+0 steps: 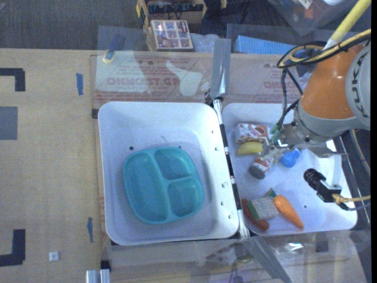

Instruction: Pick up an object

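Bins sit side by side on the surface (pixel 47 158). Left bin (pixel 118 122) holds a teal tray (pixel 163 184), flat near its middle, apparently as a drop spot. Right bin (pixel 347 214) holds the candidates: packet (pixel 252 132) and banana (pixel 250 148) by its far left corner, can (pixel 261 166) and blue piece (pixel 289 157) mid-bin, carrot (pixel 288 210) and a red-and-green item (pixel 258 211) along the near edge. End effector (pixel 284 137) hangs beside the can and blue piece; the arm hides its tips, so open or closed I cannot tell.

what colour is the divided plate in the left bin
Teal, a light blue-green; the divided plate shows clearly in the camera view.
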### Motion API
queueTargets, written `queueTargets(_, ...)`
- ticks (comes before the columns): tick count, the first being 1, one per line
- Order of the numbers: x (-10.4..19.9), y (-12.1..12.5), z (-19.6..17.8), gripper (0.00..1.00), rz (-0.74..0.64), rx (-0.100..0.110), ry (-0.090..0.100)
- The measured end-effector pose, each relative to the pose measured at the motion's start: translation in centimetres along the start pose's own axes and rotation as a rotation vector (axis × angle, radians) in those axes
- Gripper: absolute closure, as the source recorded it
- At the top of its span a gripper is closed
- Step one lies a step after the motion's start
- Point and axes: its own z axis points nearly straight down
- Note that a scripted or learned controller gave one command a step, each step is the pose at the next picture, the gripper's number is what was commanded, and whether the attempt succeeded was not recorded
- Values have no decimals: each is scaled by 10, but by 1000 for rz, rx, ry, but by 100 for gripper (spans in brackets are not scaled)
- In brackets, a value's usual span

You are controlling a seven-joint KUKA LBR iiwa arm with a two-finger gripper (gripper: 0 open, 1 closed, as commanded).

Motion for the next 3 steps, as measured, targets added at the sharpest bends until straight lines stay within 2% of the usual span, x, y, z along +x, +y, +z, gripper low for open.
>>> queueTargets(1, -36, 26, -51, 100, -130, -3, -2)
queueTargets(2, 29, 82, -1, 100, -936, -4, -1)
queueTargets(3, 28, 82, -1, 0, -936, -4, -1)
